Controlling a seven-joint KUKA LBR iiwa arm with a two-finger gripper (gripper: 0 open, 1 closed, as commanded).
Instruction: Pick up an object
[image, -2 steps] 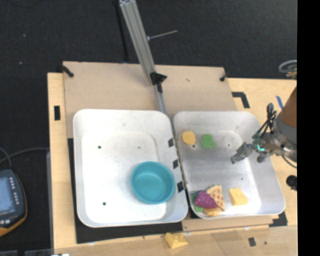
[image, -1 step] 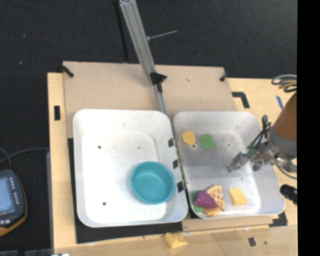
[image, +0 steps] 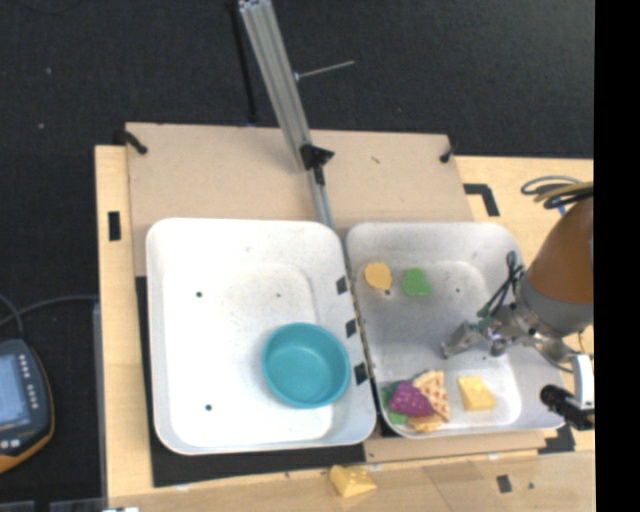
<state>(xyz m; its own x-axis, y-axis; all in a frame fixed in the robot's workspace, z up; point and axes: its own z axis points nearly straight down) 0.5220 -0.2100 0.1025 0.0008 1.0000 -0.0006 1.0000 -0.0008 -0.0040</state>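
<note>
1. My gripper (image: 462, 343) hangs low over the middle of the right bin (image: 440, 240); whether it is apart or together I cannot tell from this slant, and nothing shows in it

2. Candidates in the right bin: yellow block (image: 476, 393) at the near edge, just near-right of my gripper; waffle piece (image: 433, 392) and purple piece (image: 408, 401) touching each other in the near-left corner; yellow round (image: 377, 276) and green piece (image: 416, 283) at the far side, a small gap between them

3. Likely toy food: light, stiff, smooth plastic, may slip. The block looks the best bet, with flat sides to pinch across

4. Room: the block stands free of the waffle piece, but the near wall is close, so I would close along the wall, not toward it

5. Left bin (image: 190, 250) holds a teal bowl (image: 305, 364): thin rim, awkward pinch, well apart from me

6. A yellow wedge (image: 352, 481) lies on the bench, outside both bins
</note>
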